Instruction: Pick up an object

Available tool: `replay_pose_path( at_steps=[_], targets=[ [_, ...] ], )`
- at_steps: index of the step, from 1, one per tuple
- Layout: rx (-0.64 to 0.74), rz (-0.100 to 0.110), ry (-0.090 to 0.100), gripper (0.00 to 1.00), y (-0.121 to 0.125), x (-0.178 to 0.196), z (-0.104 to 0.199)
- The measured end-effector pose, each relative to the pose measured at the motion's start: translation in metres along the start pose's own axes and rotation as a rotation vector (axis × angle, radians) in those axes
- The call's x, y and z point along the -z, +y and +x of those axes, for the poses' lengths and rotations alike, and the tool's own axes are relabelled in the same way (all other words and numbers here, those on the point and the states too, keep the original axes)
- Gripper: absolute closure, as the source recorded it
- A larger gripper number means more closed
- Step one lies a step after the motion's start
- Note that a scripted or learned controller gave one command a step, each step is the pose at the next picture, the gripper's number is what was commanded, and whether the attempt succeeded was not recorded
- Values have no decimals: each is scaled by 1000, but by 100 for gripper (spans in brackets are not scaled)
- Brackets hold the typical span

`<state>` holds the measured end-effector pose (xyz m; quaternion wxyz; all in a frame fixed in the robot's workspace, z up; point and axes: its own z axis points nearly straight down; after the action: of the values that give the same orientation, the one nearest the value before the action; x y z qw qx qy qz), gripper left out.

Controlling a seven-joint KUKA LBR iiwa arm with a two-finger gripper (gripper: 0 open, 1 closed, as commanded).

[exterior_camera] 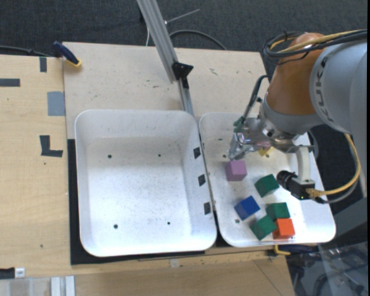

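The orange cube (285, 228) sits at the right bin's (217, 134) near edge, but the gripper (239, 148) hangs just above the purple cube (236, 169); whether its fingers are parted I cannot tell.

Two white bins sit side by side, the left bin (139, 184) and the right bin (222, 134). The right one holds six blocks: one purple (236, 170), one blue (246, 207), one orange (285, 228), and three green (266, 184) (278, 211) (264, 227).
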<state>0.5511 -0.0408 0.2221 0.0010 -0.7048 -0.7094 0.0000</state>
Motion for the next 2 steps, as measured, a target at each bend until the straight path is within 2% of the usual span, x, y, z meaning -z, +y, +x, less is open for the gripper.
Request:
replay_pose_path(
  at_steps=[2],
  targets=[
    [1,-1,0,100,26,15,92]
  ],
)
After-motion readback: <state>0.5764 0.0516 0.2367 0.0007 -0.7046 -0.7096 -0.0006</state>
